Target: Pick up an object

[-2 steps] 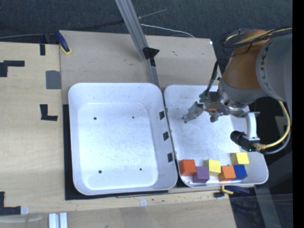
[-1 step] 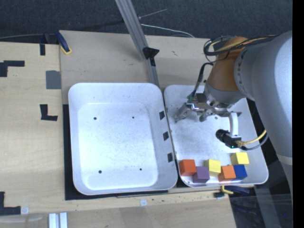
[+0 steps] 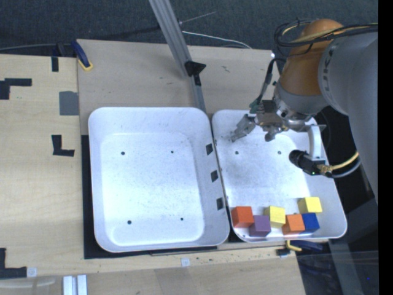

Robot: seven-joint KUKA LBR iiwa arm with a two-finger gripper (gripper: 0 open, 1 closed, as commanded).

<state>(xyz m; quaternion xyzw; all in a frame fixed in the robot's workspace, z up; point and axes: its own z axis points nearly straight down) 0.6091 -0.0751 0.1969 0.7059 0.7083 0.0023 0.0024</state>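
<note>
gripper (image 3: 253, 129) splayed above right bin's (image 3: 258, 165) bare far end.

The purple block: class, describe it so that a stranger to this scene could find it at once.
Start at the right-hand shallow white bin and go to its near edge, where small coloured blocks cluster. The small purple cube-shaped block sits low in that cluster, between the small orange block and the small yellow block. It is the cluster's single purple piece.

The gripper (image 3: 253, 129) hangs with its fingers spread over the far end of the right bin (image 3: 258, 171), well apart from the coloured blocks (image 3: 276, 219) clustered along its near edge.
</note>
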